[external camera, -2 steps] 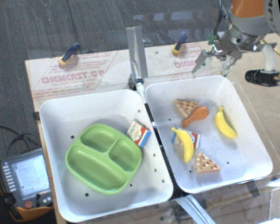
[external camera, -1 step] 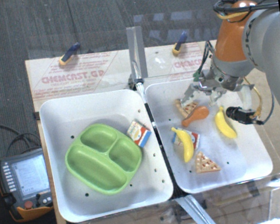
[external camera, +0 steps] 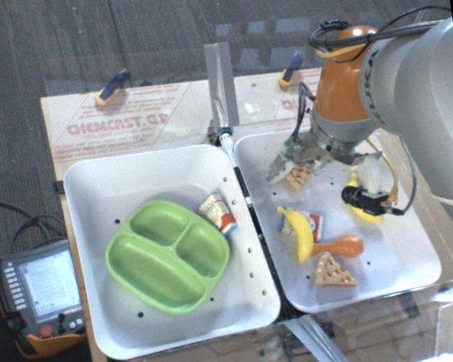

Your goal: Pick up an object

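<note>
1. Grey metal arm (external camera: 417, 94) with a glossy orange band reaches into the right bin (external camera: 419, 269); its gripper (external camera: 296, 161) sits low at the bin's upper left, over a small tan waffle-textured piece (external camera: 298, 176) (whether it is gripped, and how the gripper is set, cannot be told).
2. Smooth curved banana (external camera: 301, 232), an orange drumstick shape (external camera: 339, 247) and a triangular pizza slice (external camera: 333, 271) lie nearby.
3. Left bin (external camera: 91, 189) holds a glossy green 3-compartment plate (external camera: 167, 255) and a small can (external camera: 218, 213).
</note>
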`<state>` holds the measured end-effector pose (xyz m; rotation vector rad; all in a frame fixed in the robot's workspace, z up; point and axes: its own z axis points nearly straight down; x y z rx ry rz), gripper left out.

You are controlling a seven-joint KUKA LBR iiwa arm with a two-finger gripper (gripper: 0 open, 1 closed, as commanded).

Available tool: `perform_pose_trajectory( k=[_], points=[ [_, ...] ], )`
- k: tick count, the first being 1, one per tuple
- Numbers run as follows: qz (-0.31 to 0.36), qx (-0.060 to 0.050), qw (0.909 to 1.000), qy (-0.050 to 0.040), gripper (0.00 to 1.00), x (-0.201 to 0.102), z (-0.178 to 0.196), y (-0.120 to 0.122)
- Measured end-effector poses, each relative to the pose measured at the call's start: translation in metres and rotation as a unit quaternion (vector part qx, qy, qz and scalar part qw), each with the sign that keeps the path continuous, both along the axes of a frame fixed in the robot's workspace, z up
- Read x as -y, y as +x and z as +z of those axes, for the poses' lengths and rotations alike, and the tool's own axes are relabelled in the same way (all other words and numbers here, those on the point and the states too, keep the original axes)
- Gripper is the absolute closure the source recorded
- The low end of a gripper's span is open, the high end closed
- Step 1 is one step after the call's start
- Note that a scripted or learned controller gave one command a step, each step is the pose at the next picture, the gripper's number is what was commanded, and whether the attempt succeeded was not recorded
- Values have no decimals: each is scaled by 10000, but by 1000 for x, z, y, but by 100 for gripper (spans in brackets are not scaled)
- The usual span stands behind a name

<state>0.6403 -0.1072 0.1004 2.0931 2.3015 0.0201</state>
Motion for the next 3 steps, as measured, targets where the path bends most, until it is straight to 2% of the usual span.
perform_pose_trajectory(
  k=[1,2,3],
  points=[
    [9,21,10000,19,100,-2,10,2],
    [10,20,10000,20,0,-2,10,2],
    [4,-89,9999,64,0,23,-4,20]
  ],
)
